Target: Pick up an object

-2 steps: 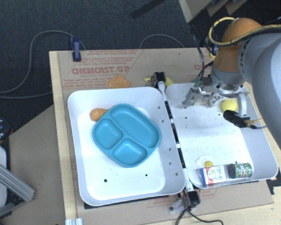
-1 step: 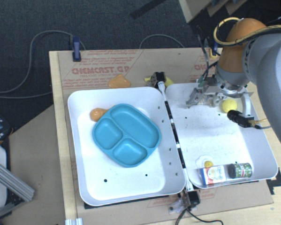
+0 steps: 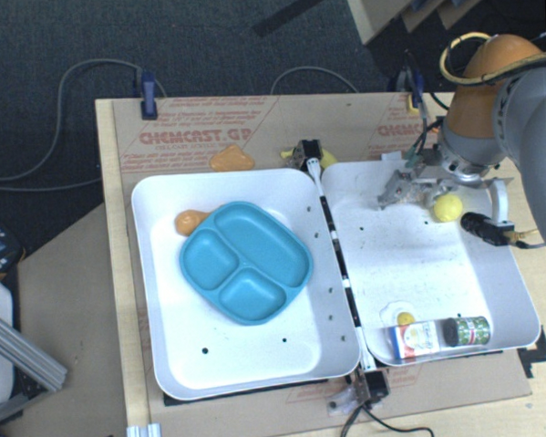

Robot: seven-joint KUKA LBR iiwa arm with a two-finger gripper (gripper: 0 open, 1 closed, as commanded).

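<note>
In the right bin (image 3: 412, 260), my gripper (image 3: 406, 188) hangs low over the far end, near the back wall. A small yellow ball (image 3: 448, 207) rests on the bin floor just to the right of the gripper and is not held. A bottle (image 3: 439, 335) with a white and red label and a dark green end lies on its side at the near edge of the same bin. A small white and yellow piece (image 3: 403, 318) sits just above the bottle. The grey arm with its orange band (image 3: 485, 83) comes in from the upper right.
The left bin (image 3: 167, 292) holds a blue divided plate (image 3: 246, 260), with a small orange thing (image 3: 190, 222) at its upper left. Another orange thing (image 3: 231, 158) lies on the bench behind that bin. A black and yellow clamp (image 3: 308, 153) sits where the bins meet.
</note>
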